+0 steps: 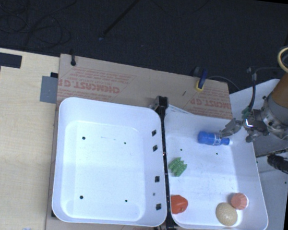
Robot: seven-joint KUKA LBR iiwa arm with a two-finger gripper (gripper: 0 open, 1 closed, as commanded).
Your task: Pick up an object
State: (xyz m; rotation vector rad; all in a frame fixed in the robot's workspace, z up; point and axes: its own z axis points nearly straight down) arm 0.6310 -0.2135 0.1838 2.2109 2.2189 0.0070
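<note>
The gripper [235, 128] hangs open by the blue bottle [213, 139], likely light, stiff, slippery; grasp mid-body.

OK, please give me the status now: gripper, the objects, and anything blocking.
Gripper at right bin's far edge, beside blue bottle. Nothing held. Green piece, red piece, beige ball, pink ball lie apart. Nothing blocking bottle.
</note>
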